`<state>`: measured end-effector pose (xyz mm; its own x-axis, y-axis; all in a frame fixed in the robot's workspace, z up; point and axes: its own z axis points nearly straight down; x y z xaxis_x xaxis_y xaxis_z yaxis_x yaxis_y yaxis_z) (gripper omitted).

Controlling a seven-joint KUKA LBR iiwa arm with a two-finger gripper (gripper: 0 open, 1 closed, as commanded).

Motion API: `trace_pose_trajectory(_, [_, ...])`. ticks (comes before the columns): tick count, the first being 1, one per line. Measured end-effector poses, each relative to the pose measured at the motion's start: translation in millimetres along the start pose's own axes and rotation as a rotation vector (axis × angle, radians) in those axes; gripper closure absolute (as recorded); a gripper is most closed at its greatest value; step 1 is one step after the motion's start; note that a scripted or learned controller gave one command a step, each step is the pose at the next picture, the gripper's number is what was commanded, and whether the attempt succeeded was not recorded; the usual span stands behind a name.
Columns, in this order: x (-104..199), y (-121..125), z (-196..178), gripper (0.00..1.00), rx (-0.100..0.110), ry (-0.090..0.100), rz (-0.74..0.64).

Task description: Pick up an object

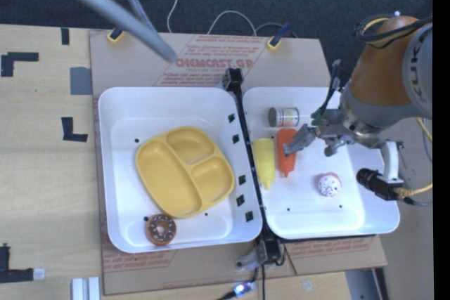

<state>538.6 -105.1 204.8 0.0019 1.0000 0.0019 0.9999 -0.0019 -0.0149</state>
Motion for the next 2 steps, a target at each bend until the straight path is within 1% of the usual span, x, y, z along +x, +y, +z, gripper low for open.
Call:
trace_pose_trajectory(1, [0.3, 2.7, -6.5, 0.0, -0.012, -0.001, -0.004])
trace_pose_trajectory(2, [0.0, 12.5, 48.5, 0.0, -0.009, -0.002, -0.003])
